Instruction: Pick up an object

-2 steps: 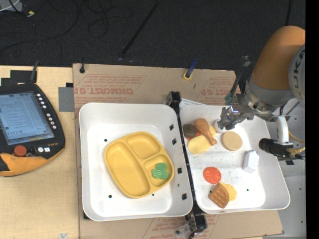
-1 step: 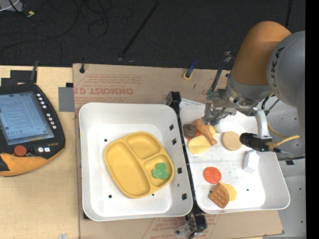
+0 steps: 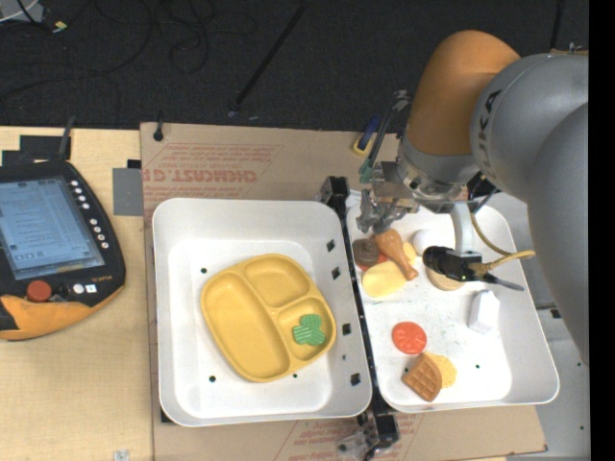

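A light wood tabletop fills the lower left of the frame. Brown cardboard covers its centre. Dark floor with black cables spans the top.

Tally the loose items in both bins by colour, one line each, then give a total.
Green: 1, toy on the yellow tray
Red: 1, disc
Yellow: 1, lump
Brown/tan: 3, drumstick, waffle, small piece
White: 1, block
Black: 1, ladle
Total: 8

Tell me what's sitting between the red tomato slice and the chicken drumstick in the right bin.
In the camera view, a pale yellow piece lies between the tomato slice and the drumstick, touching the drumstick's lower side.
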`<state>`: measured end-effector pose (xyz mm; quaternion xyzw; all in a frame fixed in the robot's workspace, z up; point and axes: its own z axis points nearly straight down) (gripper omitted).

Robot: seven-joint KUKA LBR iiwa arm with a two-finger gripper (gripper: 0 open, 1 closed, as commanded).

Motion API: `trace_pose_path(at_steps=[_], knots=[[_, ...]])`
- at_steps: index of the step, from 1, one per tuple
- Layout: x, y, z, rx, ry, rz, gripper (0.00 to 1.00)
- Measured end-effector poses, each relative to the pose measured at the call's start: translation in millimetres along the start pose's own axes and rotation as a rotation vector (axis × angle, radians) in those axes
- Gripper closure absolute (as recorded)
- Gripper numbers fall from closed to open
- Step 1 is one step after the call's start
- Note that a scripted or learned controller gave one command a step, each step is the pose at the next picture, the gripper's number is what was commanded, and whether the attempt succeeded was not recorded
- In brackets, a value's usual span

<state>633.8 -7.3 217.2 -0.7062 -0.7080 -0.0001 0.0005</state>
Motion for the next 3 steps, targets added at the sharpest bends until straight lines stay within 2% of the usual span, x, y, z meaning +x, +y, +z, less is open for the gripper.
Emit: trace_pose_path(at_steps=[1, 2, 3], knots=[[16.1, 12.2, -15.4, -0.001, 0.0, 0.002, 1.0], [7.9, 7.1, -20.2, 0.002, -0.001, 0.003, 1.0], [1.9, 16.1, -12.6, 0.001, -0.002, 0.004, 1.0]])
